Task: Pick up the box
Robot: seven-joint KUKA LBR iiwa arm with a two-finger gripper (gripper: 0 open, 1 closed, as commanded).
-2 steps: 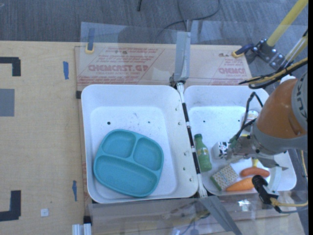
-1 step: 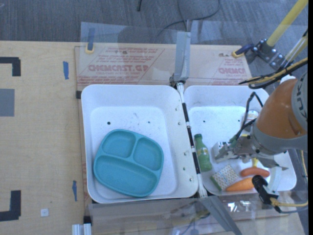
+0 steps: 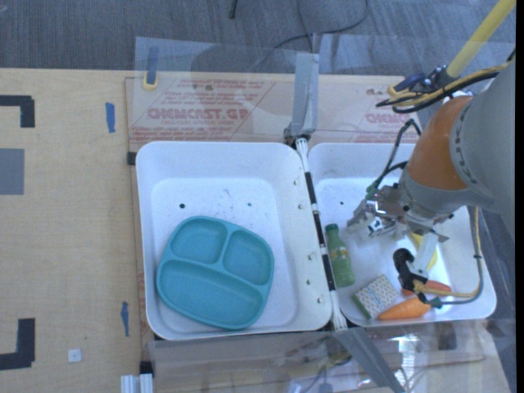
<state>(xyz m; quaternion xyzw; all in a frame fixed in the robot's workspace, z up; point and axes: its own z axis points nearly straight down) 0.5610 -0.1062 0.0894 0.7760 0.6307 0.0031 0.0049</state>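
Nothing has been lifted: the box point(image 3: 376, 295) is left lying in the right bin point(image 3: 485, 300) (near the carrot point(image 3: 403, 309)), and the gripper's point(image 3: 375, 222) grip cannot be told.

Bins: two. One white bin point(image 3: 155, 178) occupies the centre of the frame; a second white bin point(image 3: 344, 170) sits to its right, the two side by side on the tabletop point(image 3: 65, 244).

Plates: one. A teal divided plate point(image 3: 214, 272) with three compartments lies in the centre bin.

Bottles: one. A green bottle point(image 3: 337, 256) lies along the left wall of the right-hand bin.

Boxes: one. A small speckled box point(image 3: 376, 295) lies at the lower edge of the right-hand bin.

Carrots: one. An orange carrot point(image 3: 404, 309) lies just right of the box.

Arms: one, at the right of the frame, carrying one tool point(image 3: 378, 218).
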